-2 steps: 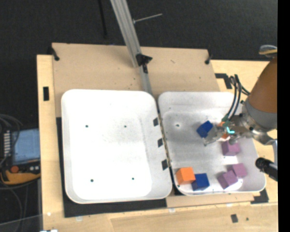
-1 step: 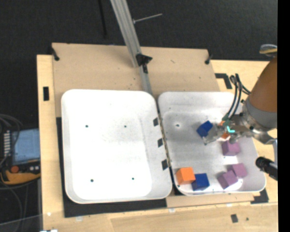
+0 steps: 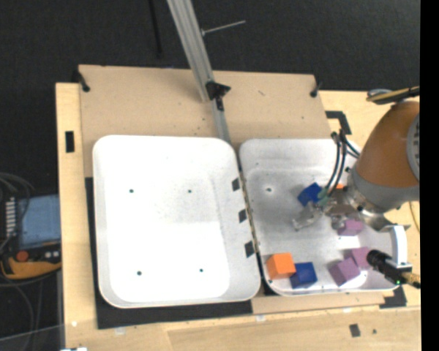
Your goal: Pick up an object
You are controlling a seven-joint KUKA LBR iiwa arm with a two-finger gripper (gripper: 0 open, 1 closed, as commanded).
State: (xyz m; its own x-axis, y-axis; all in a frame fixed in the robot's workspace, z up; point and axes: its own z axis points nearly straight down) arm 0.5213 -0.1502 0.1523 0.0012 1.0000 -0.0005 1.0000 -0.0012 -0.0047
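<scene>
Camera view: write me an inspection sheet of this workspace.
Surface: wooden bench bearing the left bin and the right bin.
Job's things: in the right bin, blue block by the gripper, orange block, second blue block, purple blocks.
Clutter: nothing seen.
Grippers: gripper low over the right bin.
Cables: black cables along the arm.
Surroundings: pendant at the left; metal strut.
</scene>
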